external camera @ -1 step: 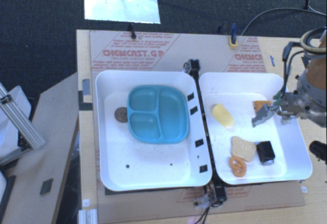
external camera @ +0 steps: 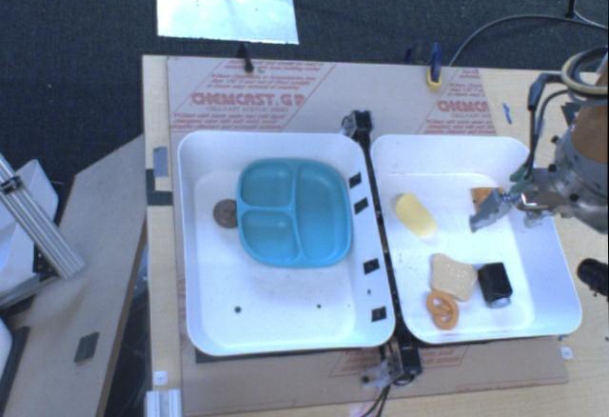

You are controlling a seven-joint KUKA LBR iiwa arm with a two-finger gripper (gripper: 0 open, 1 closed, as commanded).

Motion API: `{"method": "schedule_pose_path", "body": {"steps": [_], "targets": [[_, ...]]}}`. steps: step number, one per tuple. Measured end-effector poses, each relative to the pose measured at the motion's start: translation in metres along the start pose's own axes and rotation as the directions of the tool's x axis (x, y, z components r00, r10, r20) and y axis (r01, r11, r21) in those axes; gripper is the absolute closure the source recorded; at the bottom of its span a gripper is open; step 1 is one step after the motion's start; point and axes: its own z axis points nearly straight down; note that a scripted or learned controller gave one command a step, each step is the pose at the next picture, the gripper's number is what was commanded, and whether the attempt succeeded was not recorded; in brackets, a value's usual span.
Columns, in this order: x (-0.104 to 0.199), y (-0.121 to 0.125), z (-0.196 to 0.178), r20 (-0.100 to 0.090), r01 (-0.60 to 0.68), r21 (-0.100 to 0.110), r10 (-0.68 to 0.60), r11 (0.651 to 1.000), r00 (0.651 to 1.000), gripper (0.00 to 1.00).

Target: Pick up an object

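Gripper (external camera: 495, 208) over right bin (external camera: 552, 310) — yellow block (external camera: 415, 215), pretzel (external camera: 442, 308) inside

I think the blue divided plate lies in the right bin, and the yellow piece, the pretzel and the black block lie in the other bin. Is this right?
Not quite. The camera view shows the blue divided plate in the left bin, beside a small round brown thing. The yellow piece, the pretzel and the black block do lie in the other bin, the right one.
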Motion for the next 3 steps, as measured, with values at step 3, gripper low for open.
{"method": "schedule_pose_path", "body": {"steps": [3], "targets": [[0.003, 0.005, 0.168, -0.002, -0.003, 0.004, 0.003, 1.0, 1.0, 0.0]]}}
